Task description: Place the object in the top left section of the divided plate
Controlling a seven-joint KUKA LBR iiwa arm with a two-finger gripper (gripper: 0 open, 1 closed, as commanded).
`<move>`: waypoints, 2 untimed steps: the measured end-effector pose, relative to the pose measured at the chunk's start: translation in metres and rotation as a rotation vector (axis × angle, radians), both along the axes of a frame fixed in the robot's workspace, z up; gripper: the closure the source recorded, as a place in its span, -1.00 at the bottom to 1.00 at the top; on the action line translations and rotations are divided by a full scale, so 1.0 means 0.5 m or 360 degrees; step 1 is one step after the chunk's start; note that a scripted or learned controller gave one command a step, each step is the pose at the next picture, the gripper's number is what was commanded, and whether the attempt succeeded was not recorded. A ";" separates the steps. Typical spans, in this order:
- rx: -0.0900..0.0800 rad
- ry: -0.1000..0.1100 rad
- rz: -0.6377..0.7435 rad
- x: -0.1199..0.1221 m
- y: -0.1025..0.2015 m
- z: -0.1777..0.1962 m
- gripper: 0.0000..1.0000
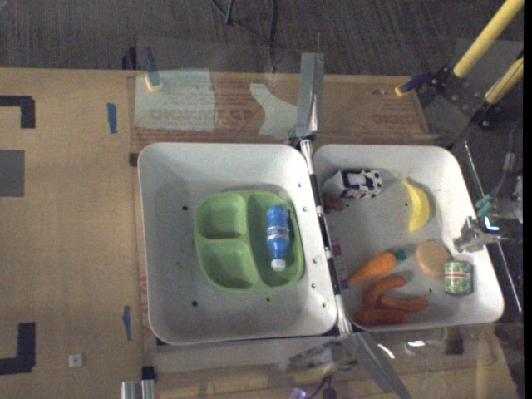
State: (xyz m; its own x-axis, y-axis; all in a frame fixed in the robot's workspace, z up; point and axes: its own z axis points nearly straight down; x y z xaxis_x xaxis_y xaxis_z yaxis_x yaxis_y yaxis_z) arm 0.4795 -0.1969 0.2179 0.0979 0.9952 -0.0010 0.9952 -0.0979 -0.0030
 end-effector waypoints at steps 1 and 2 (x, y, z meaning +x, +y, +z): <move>-0.0001 -0.0002 0.0050 0.002 -0.045 0.037 1.00; -0.0001 -0.0001 0.0051 0.003 -0.044 0.037 -1.00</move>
